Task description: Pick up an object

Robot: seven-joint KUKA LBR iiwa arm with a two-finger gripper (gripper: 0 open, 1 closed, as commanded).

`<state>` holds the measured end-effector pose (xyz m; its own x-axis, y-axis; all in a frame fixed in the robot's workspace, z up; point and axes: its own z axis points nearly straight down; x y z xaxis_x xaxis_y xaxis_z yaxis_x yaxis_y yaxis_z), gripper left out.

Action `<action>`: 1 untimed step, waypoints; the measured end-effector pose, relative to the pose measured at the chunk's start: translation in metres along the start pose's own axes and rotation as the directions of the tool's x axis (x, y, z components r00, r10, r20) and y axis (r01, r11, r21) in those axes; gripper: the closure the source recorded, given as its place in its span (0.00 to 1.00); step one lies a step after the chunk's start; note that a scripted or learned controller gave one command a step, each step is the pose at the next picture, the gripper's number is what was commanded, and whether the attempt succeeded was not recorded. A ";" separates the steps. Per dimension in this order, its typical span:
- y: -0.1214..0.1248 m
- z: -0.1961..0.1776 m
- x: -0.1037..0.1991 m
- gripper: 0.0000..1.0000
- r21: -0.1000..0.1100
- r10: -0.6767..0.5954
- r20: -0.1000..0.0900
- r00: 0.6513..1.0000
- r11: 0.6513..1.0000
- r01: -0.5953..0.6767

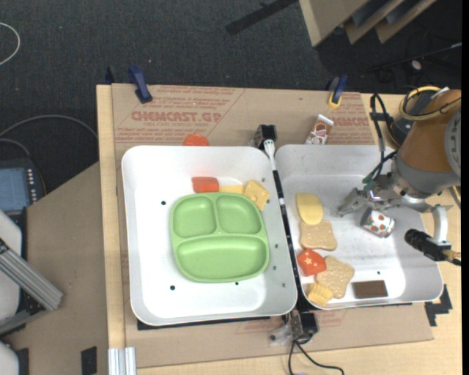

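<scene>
A dark carpet floor [183,44] surrounds the bench, with thin white cables [15,36] curling across it at the upper left. The bench top is a cardboard sheet [220,110] printed with red lettering, held at its far edge by two blue clamps [139,83], one near each far corner. Past the bench's left edge lie a tan board [66,212], a small screen [15,187] and a metal rail [29,275]. A wooden piece of furniture [359,18] stands beyond the far right corner. Light is even and soft.
</scene>
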<state>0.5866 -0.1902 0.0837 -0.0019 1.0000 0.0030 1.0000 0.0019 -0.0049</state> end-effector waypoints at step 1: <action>-0.020 -0.011 -0.032 0.00 -0.003 0.001 -0.005 1.000 1.000 -0.001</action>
<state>0.5664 -0.2221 0.0952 -0.0008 1.0000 0.0077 1.0000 0.0008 -0.0019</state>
